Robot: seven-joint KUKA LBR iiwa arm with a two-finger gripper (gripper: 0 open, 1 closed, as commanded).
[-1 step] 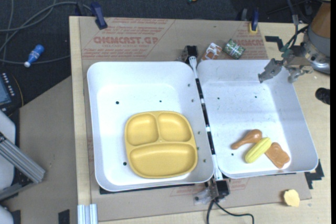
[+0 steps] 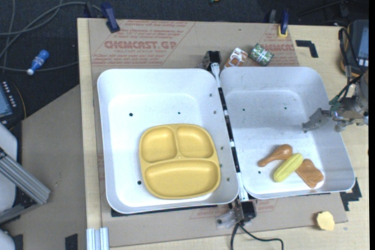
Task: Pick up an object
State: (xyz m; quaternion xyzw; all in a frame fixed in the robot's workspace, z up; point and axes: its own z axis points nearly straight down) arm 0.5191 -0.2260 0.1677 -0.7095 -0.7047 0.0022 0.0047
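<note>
Right bin [image 2: 275, 82], near right corner: three toy food items clustered together. A yellow corn cob [image 2: 287, 167] lies at a slant, touching a brown drumstick [image 2: 275, 155] on its left and a tan bread-like piece [image 2: 310, 173] on its right. Gripper [image 2: 319, 120] sits over the bin's right side, beyond the cluster and apart from it; nothing seen in its grasp; degree of opening cannot be determined. Left bin [image 2: 117, 91] holds a yellow three-compartment plate [image 2: 179, 161].

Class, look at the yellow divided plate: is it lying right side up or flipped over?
Right side up. The yellow divided plate lies flat in the left bin, its three hollow compartments facing upward.
</note>
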